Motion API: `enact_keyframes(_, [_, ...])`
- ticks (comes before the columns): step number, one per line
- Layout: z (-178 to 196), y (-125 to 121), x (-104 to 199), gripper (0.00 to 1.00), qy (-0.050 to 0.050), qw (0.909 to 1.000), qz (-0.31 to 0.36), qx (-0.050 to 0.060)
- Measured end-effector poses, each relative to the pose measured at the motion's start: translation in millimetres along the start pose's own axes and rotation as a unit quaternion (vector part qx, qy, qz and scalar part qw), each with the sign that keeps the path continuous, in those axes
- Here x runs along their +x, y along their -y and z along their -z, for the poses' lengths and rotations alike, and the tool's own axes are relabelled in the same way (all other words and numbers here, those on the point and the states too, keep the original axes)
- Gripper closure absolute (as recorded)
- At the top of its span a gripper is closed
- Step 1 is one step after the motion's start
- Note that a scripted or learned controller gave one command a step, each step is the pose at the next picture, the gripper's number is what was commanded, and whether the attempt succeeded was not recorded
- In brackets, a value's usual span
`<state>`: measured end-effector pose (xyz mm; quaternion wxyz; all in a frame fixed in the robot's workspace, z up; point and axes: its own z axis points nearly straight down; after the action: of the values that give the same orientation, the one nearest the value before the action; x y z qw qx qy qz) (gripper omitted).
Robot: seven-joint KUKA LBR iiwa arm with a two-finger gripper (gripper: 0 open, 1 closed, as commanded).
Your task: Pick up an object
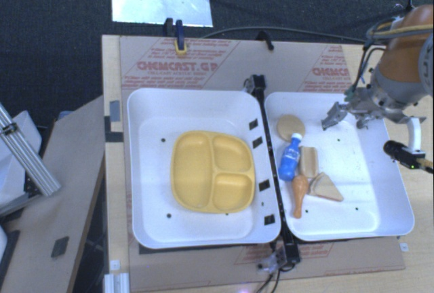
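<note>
Grey arm [400, 91] — orange band [407, 47] above wrist.

Yellow divided plate [212, 171] in white left bin [146, 149]; blue bottle [290, 157], white cap; orange carrot-shaped toy [299, 194]; tan wedge [326, 188].

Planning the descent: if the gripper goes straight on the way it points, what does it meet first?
Probably bare floor of the right bin. The gripper points down, right of the round tan piece; depth is unclear.

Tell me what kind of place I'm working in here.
Probably a robotics lab test bench, not a kitchen: two white bins clamped side by side on a board, toy food such as a blue bottle and a yellow divided plate, and the gripper above the right bin.
</note>
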<state>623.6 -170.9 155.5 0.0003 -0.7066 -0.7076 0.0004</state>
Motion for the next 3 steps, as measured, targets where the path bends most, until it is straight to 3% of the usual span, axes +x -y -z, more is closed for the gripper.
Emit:
enact_keyframes(1, [13.7,-1.7,-0.5,1.00,0.001,1.0000,0.001,-0.003])
enact_keyframes(2, [68.5,-3.4,-0.9,1.00,0.001,1.0000,0.001,-0.004])
enact_keyframes(3, [49.1,-4.1,-0.7,1.00,0.000,1.0000,0.001,-0.001])
